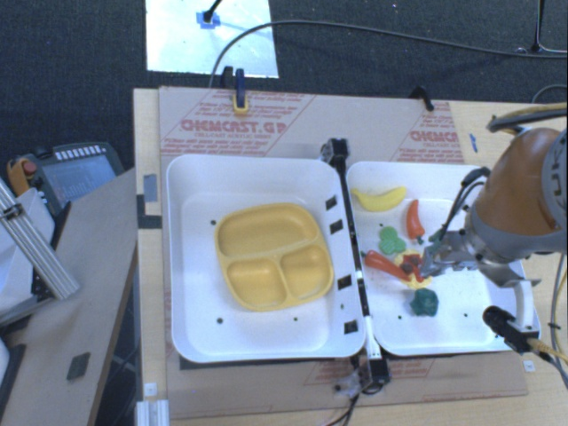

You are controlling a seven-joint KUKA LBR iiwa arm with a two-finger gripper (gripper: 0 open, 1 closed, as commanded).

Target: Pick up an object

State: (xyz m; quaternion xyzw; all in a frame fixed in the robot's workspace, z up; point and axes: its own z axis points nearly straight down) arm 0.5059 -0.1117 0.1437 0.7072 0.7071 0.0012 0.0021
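Observation:
In the right bin point(444, 340) lie a yellow banana point(380, 199), a red-orange pepper point(414, 219), a green leafy piece point(390, 239), an orange carrot point(385, 265), a small dark red and yellow piece point(412, 267) and a dark green broccoli point(424, 303). My gripper point(428, 264) reaches in from the right and hangs low over the small red and yellow piece, just right of the carrot. The wrist hides the fingers.
A yellow three-compartment tray point(271, 256) sits in the left bin point(195, 238). A black clip-lined divider point(348, 238) separates the bins. The grey arm with its orange band point(528, 193) covers the right bin's right side. A pendant point(75, 176) lies left of the bench.

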